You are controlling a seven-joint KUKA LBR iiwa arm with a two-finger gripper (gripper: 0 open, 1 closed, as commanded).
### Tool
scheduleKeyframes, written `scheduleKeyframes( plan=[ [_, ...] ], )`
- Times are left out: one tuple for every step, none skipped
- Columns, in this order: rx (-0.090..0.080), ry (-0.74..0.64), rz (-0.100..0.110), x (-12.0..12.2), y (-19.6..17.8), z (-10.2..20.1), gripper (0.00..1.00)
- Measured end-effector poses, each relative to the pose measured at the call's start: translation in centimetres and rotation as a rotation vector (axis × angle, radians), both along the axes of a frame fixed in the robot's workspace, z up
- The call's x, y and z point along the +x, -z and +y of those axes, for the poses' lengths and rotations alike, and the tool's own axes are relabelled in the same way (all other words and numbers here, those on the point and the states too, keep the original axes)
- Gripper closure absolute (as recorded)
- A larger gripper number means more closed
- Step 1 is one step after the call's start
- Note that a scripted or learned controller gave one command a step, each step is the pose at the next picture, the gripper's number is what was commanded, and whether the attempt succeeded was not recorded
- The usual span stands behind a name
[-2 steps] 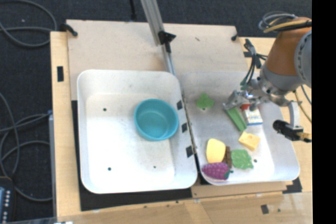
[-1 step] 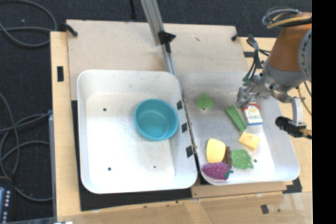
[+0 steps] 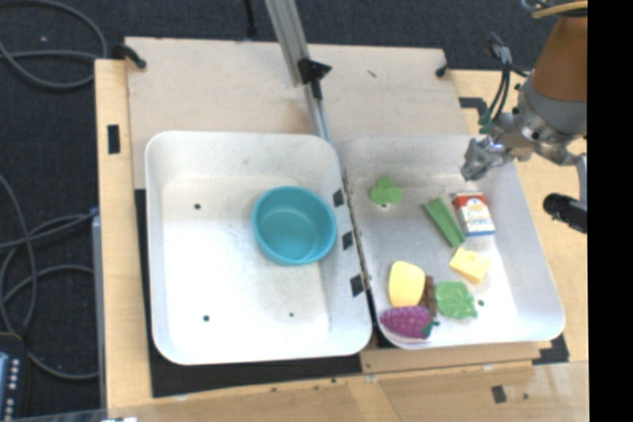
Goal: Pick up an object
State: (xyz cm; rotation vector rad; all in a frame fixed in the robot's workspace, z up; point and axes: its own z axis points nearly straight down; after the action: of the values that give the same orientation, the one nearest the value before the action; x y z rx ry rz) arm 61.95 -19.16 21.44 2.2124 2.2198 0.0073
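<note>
My gripper (image 3: pixel 477 160) hangs over the far right part of the right bin (image 3: pixel 514 311), just above a small red and white carton (image 3: pixel 475 213). Nothing shows between the gripper and the bin floor. Left of the carton lies a dark green stick (image 3: pixel 442 221). A light green piece (image 3: pixel 386 193) sits further left, near the bin's dividing edge. Towards the front lie a yellow wedge (image 3: pixel 470 265), a yellow block (image 3: pixel 406 283), a green leafy piece (image 3: pixel 456 299) and a purple bunch of grapes (image 3: pixel 406 320).
A teal bowl (image 3: pixel 294 224) stands in the left bin (image 3: pixel 178 311). A metal post (image 3: pixel 282 5) slants up from the bench behind the bins. The arm's orange band (image 3: pixel 562 59) is at the right edge.
</note>
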Motion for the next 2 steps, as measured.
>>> scheduleKeyframes(
  plan=[
    [0.001,-0.001,0.002,-0.1,-4.6,0.5,1.0],
    [0.002,-0.002,0.005,-0.1,-6.6,0.4,1.0]
  ],
)
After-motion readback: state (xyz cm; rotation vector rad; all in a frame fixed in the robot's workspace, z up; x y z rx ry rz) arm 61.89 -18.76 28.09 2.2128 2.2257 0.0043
